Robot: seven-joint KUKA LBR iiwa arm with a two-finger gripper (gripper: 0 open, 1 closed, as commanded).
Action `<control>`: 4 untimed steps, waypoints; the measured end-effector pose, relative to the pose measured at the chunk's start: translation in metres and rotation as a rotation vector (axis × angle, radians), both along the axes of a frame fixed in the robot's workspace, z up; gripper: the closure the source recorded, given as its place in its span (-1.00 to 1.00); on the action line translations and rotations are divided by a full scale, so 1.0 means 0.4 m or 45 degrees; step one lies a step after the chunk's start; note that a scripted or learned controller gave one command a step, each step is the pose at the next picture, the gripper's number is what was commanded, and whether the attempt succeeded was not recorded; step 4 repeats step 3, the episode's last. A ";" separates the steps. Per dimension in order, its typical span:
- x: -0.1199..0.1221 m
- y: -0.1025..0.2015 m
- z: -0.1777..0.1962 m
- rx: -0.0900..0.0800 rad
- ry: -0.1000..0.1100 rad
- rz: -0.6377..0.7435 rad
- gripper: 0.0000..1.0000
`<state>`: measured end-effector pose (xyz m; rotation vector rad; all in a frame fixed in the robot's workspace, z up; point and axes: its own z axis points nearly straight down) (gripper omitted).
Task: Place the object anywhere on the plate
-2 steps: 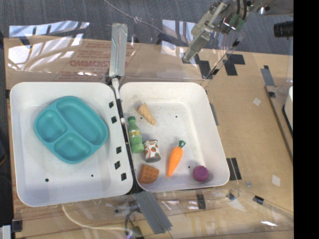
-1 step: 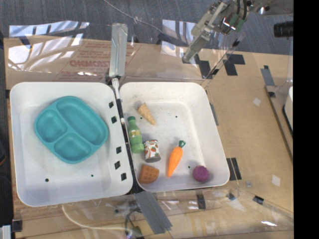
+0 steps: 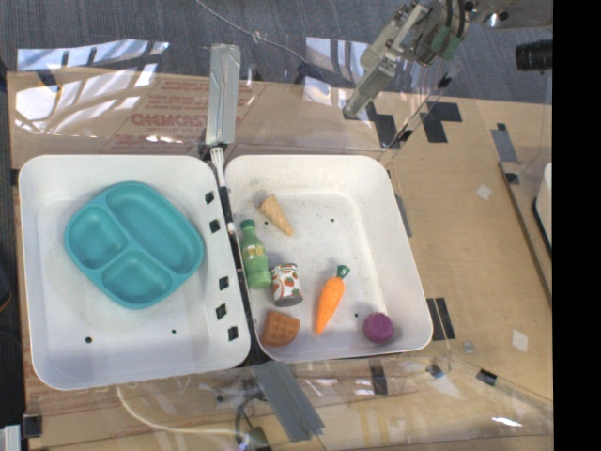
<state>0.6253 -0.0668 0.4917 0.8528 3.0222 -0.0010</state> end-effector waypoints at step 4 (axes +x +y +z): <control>0.000 0.000 0.000 0.000 0.000 0.000 -1.00</control>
